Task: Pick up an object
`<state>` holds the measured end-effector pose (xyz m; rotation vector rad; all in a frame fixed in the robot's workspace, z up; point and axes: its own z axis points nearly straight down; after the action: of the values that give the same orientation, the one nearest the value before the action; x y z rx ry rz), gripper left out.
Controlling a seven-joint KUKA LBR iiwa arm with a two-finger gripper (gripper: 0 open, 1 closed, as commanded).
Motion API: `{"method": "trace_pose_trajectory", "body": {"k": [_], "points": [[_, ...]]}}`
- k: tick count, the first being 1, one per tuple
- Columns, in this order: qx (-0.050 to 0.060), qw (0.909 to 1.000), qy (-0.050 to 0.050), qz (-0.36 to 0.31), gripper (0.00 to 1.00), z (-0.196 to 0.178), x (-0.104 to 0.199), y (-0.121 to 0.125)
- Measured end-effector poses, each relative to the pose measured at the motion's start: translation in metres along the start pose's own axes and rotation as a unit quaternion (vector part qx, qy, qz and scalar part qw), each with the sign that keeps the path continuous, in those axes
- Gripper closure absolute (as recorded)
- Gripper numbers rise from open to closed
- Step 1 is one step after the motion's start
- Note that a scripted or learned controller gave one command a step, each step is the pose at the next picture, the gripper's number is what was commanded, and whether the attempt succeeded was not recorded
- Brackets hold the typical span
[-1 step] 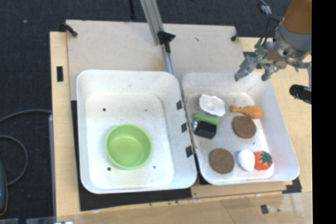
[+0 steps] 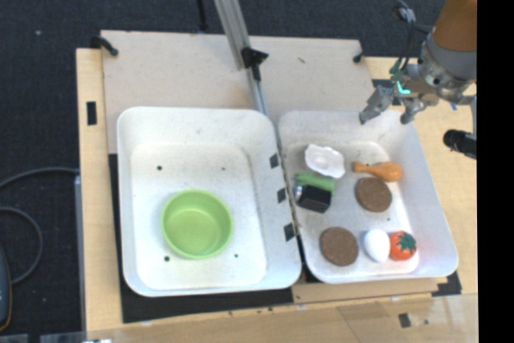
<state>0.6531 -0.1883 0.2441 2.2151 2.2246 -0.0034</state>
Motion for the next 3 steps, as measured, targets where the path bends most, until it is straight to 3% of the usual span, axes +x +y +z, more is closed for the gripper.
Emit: {"method": "trace_pose_trajectory", "body": {"k": [3], "points": [[0.002, 1.0, 0.001, 0.002, 0.0, 0.146, -0.001, -0.01]]}}
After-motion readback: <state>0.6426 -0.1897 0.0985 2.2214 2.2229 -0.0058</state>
